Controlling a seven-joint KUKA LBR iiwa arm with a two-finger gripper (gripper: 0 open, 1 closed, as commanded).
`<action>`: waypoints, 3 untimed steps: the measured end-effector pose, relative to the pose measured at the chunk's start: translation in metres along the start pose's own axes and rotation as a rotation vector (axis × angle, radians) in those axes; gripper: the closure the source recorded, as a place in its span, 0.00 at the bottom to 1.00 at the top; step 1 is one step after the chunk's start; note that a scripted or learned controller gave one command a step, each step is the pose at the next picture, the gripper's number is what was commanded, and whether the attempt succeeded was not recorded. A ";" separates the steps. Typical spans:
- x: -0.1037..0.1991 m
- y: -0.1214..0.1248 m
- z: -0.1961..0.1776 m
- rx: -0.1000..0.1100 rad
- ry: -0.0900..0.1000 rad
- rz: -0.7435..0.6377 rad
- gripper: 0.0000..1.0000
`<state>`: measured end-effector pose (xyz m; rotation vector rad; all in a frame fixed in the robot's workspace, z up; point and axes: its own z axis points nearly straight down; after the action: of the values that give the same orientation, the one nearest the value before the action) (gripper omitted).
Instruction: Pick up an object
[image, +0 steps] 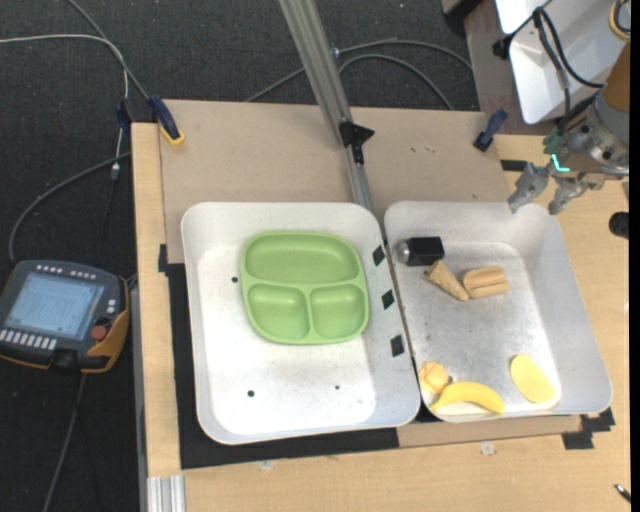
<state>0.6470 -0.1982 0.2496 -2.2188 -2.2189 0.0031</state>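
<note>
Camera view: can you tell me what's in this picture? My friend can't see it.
A robot gripper, open and holding nothing, hangs above the far edge of the right bin, which holds a banana, a black block and other small toy foods. The left bin holds a green divided plate.

**Arm poised at bench's far right corner**

KUKA arm (612, 95) enters from the right edge, orange band just visible above the wrist. Gripper (541, 192) hangs w/ two grey fingers (523, 190) spread apart, tips pointing down-left, nothing between them, approx. over the right bin's (560, 240) far right corner. Green light glows at wrist.
</note>
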 end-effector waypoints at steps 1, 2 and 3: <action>0.000 0.001 -0.002 -0.004 -0.001 -0.001 0.00; -0.004 0.006 0.042 0.000 -0.001 0.000 0.00; 0.003 0.002 0.103 0.002 0.001 -0.001 0.00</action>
<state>0.6487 -0.1949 0.1470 -2.2157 -2.2188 0.0048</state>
